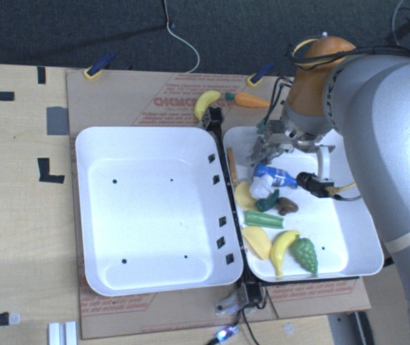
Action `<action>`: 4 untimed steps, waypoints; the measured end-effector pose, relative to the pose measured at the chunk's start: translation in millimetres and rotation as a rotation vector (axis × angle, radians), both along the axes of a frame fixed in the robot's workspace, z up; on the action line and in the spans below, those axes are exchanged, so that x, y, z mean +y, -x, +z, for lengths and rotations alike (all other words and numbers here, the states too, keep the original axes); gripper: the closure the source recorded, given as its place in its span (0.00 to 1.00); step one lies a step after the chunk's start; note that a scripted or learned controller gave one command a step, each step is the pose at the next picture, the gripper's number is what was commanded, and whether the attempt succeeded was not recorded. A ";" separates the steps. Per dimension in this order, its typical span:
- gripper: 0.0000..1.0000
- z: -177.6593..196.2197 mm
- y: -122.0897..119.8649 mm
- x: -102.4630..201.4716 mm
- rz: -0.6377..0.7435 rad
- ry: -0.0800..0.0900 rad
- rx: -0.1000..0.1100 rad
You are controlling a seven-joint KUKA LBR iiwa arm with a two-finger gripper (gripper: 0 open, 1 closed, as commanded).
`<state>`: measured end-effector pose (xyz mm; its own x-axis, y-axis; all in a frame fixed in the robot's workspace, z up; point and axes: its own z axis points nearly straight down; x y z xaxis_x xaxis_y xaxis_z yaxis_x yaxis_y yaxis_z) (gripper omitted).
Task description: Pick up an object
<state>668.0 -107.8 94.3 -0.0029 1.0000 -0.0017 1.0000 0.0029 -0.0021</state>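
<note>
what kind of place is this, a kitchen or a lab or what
Most likely a robotics lab bench set up for grasping trials, not a kitchen. A grey arm reaches over two white bins, the right bin holds toy food like a plastic banana, and cardboard is clamped underneath.

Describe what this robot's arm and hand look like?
The arm is thick, rounded and pale grey, with an orange band above the wrist. Dark cables loop around that joint. The hand is a small cluster of grey metal parts, with a black cable trailing beside it.
</note>
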 end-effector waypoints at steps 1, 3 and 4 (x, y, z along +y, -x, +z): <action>0.00 0.1 -0.1 -0.1 0.000 0.000 0.000; 1.00 10.0 -0.2 0.5 0.001 0.000 0.000; 1.00 241.1 -2.1 -28.7 -0.002 0.003 -0.019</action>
